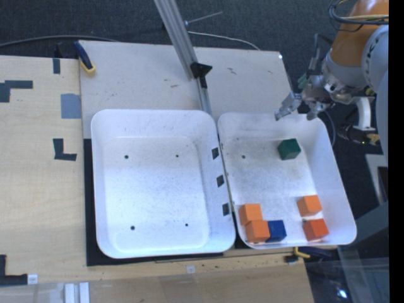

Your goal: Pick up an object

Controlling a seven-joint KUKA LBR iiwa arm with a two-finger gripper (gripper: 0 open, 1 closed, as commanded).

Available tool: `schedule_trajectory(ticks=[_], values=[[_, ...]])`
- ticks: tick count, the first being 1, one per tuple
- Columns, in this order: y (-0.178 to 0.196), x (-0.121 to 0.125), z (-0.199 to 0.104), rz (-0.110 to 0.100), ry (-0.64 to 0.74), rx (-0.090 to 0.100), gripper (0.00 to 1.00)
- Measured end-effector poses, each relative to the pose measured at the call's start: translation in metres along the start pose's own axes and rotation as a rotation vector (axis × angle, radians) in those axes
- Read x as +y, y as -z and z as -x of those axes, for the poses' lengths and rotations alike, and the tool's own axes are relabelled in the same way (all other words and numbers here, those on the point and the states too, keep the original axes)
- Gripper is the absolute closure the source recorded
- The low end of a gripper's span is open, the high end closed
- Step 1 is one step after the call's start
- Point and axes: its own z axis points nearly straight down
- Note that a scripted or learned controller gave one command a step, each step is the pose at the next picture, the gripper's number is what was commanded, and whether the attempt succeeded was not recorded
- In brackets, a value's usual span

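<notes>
- Dark green cube (289,149) lying loose in upper part of right shallow white bin (328,169), well apart from the other blocks.
- Four orange cubes (309,205) and one blue cube (275,230) grouped along near edge.
- Jaws (287,106) above bin's far rim, nothing visibly held; opening cannot be told.

Grey KUKA arm with that orange band, classic look

The arm (372,49) was mostly light grey with smooth rounded casings, and a fat glossy orange band (356,33) wrapped the section above the wrist. A couple of thin black cables (341,8) looped around the top of the orange part. Below it sat a darker, busier wrist block in grey and black, with a tiny green spot on its side. The pincer (285,110) was small, dark grey and kinda blurry at the tip. A white curved piece (362,113) hung off underneath.
</notes>
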Motion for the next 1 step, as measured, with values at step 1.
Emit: schedule_trajectory(ticks=[1], values=[[-0.1092, -0.0285, 0.0179, -0.008, -0.003, 0.002, 0.0]])
